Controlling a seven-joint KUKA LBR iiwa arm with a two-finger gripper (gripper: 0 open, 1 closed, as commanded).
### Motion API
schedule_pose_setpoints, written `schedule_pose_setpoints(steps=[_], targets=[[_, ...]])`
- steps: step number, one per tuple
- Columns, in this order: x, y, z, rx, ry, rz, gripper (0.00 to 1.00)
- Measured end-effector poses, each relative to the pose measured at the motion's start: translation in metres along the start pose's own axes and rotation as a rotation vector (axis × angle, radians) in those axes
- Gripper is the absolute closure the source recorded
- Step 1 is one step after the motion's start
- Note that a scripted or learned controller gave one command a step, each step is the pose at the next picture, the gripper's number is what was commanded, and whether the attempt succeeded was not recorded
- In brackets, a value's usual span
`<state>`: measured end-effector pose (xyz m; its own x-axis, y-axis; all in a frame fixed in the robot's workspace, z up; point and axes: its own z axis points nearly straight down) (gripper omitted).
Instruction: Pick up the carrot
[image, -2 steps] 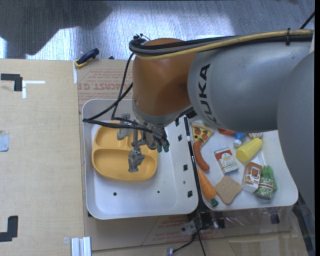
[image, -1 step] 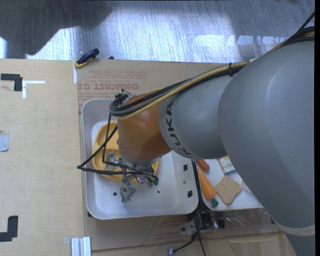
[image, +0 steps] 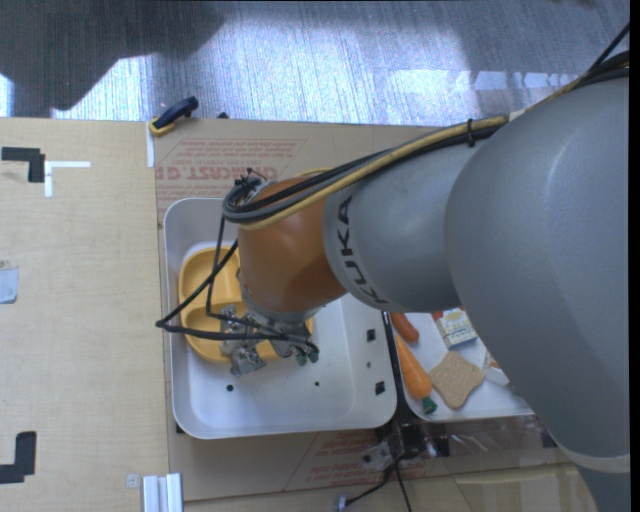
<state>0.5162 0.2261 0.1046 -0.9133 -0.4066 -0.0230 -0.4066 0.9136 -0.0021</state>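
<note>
Reaching in from the right, the grey arm (image: 480, 200) with its orange band (image: 285, 250), spreading over much of the worktop (image: 80, 330). Hanging low over the left bin (image: 280, 410), the tool (image: 252, 352), beside a yellow dish (image: 200, 290) (finger spread impossible to tell here). Lying in the right bin (image: 500, 405), near the dividing edge, the carrot (image: 412, 368), just beside a slice of toast (image: 458, 380).
</note>
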Motion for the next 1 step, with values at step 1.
schedule_pose_setpoints(steps=[1], targets=[[0.0171, 0.0098, -0.0525, 0.003, 0.023, 0.271, 1.00]])
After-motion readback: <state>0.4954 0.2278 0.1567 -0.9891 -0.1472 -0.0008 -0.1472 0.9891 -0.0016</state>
